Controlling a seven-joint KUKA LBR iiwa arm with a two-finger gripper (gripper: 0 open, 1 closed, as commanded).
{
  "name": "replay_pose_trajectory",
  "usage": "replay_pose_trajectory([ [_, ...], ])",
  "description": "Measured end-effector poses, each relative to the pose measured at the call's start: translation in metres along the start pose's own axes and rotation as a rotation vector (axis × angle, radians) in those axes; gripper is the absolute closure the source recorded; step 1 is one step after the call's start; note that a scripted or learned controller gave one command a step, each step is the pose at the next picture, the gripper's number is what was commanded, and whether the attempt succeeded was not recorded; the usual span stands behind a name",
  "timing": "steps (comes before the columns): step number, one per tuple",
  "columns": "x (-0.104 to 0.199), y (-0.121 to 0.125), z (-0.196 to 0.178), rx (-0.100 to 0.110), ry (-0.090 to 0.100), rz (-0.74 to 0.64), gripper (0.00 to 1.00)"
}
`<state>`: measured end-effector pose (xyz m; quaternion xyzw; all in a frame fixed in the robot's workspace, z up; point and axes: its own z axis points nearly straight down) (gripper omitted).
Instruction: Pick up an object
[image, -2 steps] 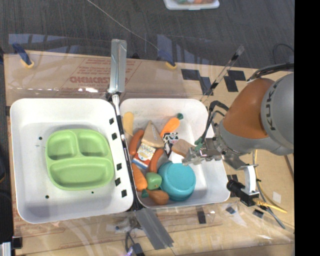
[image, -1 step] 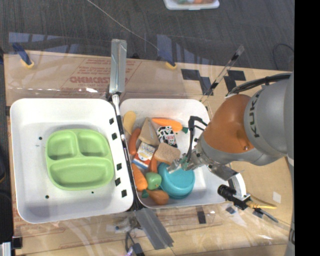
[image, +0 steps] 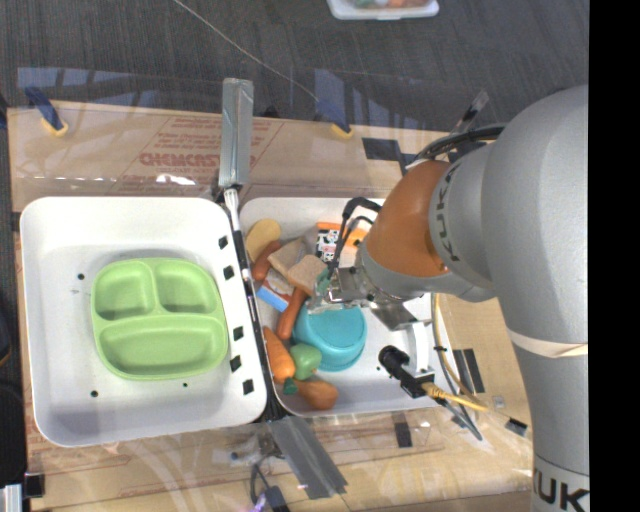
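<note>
Teal plastic, a cup (image: 334, 338) sits among toy food in my right bin (image: 400, 385), my gripper (image: 335, 285) just above it, grip unreadable. Leftward, a white bin (image: 50, 330) bears a green divided plate (image: 158, 318); brown cardboard (image: 130, 140) underlies both.

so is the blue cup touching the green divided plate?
Apart. Camera view: blue cup sits in the right bin, green divided plate in the left bin.

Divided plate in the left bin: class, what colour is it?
Light green, plain; the divided plate shows in the camera view.

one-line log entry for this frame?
arm: over right bin | tool: low, above teal bowl | grasp: unconfirmed | left bin: green plate
</note>
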<state>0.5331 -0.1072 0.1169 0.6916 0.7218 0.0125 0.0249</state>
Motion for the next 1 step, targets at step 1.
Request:
replay_pose_trajectory([
  [1,0.0363,-0.0181,-0.0783,0.052,0.015,0.177,1.0],
])
